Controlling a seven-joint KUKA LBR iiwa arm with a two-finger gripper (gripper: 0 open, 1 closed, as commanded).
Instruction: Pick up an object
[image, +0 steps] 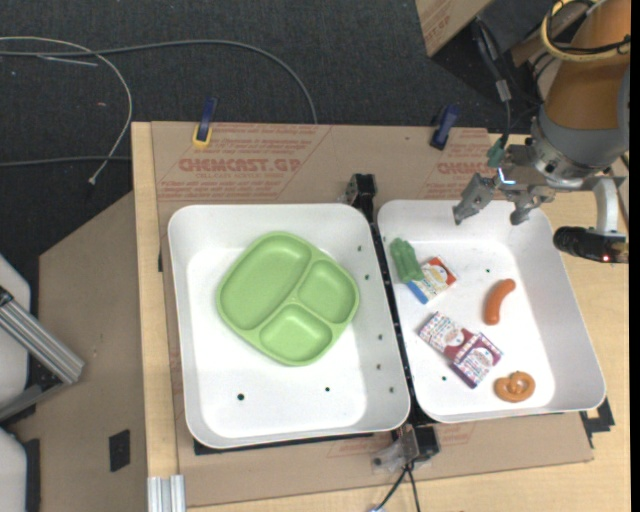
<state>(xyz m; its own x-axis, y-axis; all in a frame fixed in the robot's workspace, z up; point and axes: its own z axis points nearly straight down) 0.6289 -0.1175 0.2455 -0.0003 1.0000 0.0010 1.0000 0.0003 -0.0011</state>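
- The claw (497, 203) hangs over the far edge of the right bin (575, 330), its two fingers spread apart with nothing between them.
- The arm (585, 95), grey with an orange band, comes in from the upper right, behind the claw.
- The sausage (498, 300) lies in the right bin nearer the camera than the claw, almost straight below it in the view and clearly apart from it.
- The green packet (405, 261) lies to the left of the claw and a little nearer the camera, close to the bin's left wall.
- A small red, white and blue carton (431, 278) touches the green packet on its right side, below and left of the claw.
- A red and white pouch (460, 347) lies further toward the camera, well apart from the claw, in the middle of the right bin.
- A pretzel-shaped brown piece (515, 386) sits near the bin's front edge, the farthest thing from the claw in that bin.
- The left bin (200, 390) stands well to the left of the claw and holds a green divided plate (288, 297).
- Both bins rest on a cardboard sheet (250, 160) spread over the table, held by blue clamps (206, 118) at its far edge.
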